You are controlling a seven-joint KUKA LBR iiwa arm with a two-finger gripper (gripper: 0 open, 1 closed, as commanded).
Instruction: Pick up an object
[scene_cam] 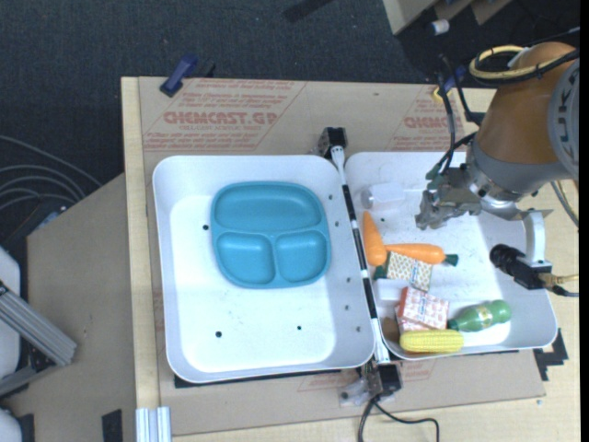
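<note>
Orange carrot (416, 253) lies just toward the right bin's (543, 334) near edge from the gripper (440, 205).
Its long axis runs crosswise, left to right; gripper's opening and hold: cannot tell.

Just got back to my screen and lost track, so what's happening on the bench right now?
The arm reaches in from the right, its gripper low over the upper part of the right bin, with nothing visibly held. The toy food lies below it in that bin: two carrots, a patterned packet, a red and white box, a corn cob and a green bottle. The left bin holds a blue divided plate.
</note>
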